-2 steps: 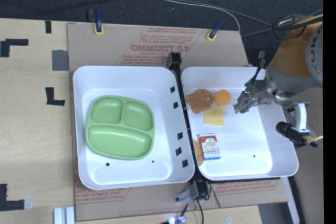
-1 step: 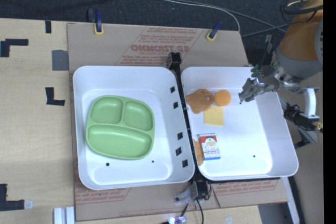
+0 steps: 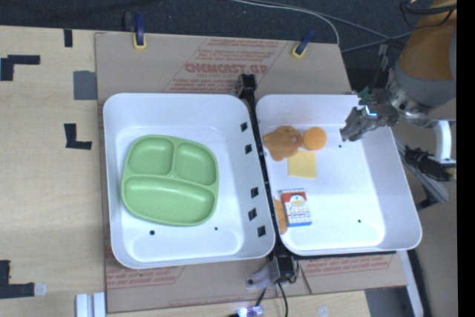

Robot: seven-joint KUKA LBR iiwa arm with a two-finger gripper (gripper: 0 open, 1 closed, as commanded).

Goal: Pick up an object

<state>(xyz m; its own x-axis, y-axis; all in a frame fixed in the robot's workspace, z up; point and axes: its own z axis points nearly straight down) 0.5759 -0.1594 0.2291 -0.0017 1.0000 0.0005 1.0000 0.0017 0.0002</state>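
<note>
— Small round orange ball in the right white bin, beside a flat yellow square: looks light, probably slippery.
— Grip across its middle. Gripper hovers near; cannot tell its state.

Red printing is seen on the brown cardboard sheet that lies under the two bins. The largest line, near the sheet's far edge, appears to read "CHEMCAST GP", though the letters are faint and partly blurred; the smaller lines of red print above and below it cannot be made out. More red lettering is seen on the cardboard's near edge, below the bins, too small to be read. A small carton in the right bin carries a red, white and blue label, but no word on it can be read.
</note>
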